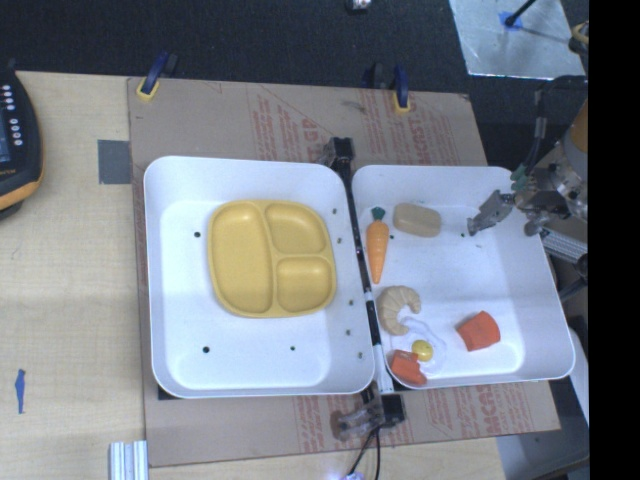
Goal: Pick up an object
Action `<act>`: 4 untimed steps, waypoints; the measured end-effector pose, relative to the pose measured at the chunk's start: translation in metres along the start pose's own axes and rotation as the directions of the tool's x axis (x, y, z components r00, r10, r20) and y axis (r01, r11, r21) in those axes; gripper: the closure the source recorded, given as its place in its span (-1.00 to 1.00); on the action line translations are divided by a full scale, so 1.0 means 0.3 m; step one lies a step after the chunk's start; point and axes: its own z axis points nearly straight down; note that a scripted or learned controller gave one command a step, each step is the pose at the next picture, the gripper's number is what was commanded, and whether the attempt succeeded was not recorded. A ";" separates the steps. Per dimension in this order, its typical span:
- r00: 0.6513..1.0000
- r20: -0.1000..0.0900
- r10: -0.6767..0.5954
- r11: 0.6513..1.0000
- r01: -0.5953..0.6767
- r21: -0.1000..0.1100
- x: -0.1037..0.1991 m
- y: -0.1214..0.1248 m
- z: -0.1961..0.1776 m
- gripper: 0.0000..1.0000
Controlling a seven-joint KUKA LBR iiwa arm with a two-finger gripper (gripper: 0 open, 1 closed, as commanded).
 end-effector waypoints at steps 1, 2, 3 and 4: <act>1.000 -0.005 0.004 1.000 -0.004 0.012 0.001 -0.288 0.463 -1.00; 1.000 0.001 -0.002 1.000 0.003 -0.001 -0.004 -0.270 0.406 1.00; 1.000 0.002 -0.002 1.000 0.002 -0.001 -0.004 -0.270 0.407 -1.00; 1.000 -0.002 -0.010 1.000 0.010 -0.009 0.218 0.098 0.436 -1.00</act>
